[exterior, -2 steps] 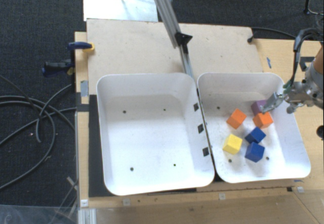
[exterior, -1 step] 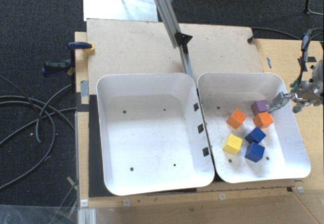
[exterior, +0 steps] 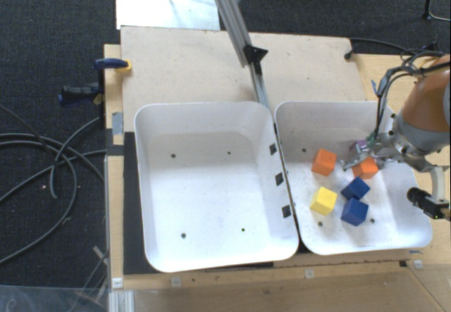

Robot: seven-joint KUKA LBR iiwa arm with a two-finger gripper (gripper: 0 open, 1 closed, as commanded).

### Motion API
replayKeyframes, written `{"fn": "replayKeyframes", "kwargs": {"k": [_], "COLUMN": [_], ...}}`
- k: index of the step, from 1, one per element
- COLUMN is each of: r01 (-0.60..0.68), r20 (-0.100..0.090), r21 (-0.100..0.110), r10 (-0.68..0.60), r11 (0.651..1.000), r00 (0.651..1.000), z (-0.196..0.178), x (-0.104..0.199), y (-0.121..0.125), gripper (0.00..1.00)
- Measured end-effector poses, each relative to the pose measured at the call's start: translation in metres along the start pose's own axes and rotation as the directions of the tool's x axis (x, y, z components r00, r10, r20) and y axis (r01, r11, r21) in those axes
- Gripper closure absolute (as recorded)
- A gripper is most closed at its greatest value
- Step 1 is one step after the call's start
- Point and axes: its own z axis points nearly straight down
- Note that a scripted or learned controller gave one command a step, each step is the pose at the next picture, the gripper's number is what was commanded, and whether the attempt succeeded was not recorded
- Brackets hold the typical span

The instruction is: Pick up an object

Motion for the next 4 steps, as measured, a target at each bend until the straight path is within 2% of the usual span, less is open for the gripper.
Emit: {"fn": "replayKeyframes", "kwargs": {"k": [1,2,3,4], "r01": [-0.001,0.002,0.009,0.003], "r20": [-0.002,-0.001,-0.005,-0.001], "r21": [0.004,0.002,0.005,-0.002], "r10": [0.001,-0.002,-0.009,-0.003], "r11": [1.000,1.000,1.000,1.000], "r00": [1.000,1.000,1.000,1.000], "z": [0.019,0.008,0.019,-0.055], "x": [-0.012,-0.012,0.064,0.057], "y": [0.008,0.008,0.027,0.053], "gripper": [0.00,1.00,1.00,1.00]}}
